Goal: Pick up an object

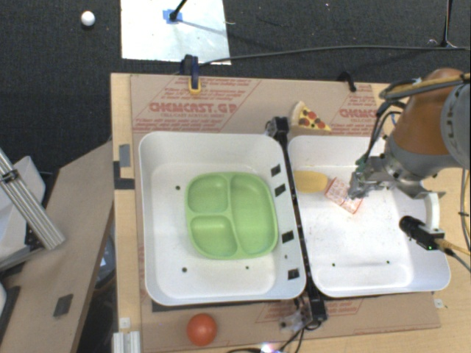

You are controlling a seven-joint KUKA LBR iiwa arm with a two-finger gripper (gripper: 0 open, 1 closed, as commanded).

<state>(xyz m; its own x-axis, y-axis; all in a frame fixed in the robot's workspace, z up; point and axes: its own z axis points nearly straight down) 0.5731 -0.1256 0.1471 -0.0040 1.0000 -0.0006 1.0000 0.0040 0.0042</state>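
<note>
Worktop (221,98): brown board printed with red lettering, set on dark carpet.
Left bin (158,271): carries a green divided plate (230,215).
Right bin (383,271): carries a yellow piece (310,182) and a red-and-white packet (342,195).
End effector (359,187): poised at the packet's right edge; finger state cannot be told.
Surroundings: pizza-slice toy (310,118) behind the bins, orange ball (201,329) on the front edge, white sheet (175,20) on the carpet.

Tray (232,215) in left bin (158,160); packet (343,195) in right bin (383,271).

Robotics lab: bins (221,149) on protective-papered bench (221,101).
</note>
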